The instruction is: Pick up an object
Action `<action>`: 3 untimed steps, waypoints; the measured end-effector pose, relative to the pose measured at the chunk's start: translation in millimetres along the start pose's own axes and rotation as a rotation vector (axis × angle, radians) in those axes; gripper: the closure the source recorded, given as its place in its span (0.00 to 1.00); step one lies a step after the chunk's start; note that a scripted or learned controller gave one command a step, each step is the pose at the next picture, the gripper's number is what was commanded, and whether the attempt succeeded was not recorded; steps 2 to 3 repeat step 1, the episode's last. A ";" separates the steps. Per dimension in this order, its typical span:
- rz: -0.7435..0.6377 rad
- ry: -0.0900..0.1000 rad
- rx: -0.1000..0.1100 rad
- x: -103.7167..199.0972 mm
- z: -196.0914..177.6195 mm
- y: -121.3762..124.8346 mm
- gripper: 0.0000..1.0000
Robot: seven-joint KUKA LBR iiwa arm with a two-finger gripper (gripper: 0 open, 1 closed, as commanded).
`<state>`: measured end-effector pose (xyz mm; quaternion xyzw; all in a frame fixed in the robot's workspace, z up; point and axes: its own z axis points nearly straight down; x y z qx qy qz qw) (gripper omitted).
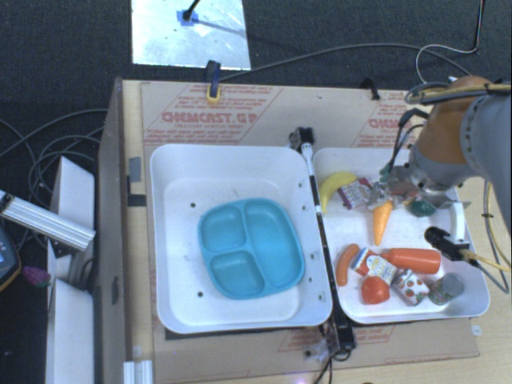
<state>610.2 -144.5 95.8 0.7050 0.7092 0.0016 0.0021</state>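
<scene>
The right bin (472, 301) holds several toy foods. A yellow banana (336, 185) lies at its back left with a small printed packet (357, 194) beside it. An orange carrot (382, 222) lies just right of the packet. My gripper (394, 186) hangs low over the back of this bin, right above the carrot's upper end and next to the packet. The grey wrist with its orange band (448, 130) covers the gripper from above. A teal object (422, 208) peeks out under the wrist.
Toward the front of the right bin lie an orange sausage (346, 264), a red and white carton (374, 265), a red-orange cylinder (413, 258), a tomato (374, 290), a patterned box (410, 286) and a grey can (444, 288). The left bin (172, 214) holds a blue divided plate (252, 246).
</scene>
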 end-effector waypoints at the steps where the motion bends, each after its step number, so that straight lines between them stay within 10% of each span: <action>1: 0.001 0.001 0.001 66.3 -89.8 0.6 1.00; 3: 0.001 0.001 0.001 66.3 -89.8 0.6 1.00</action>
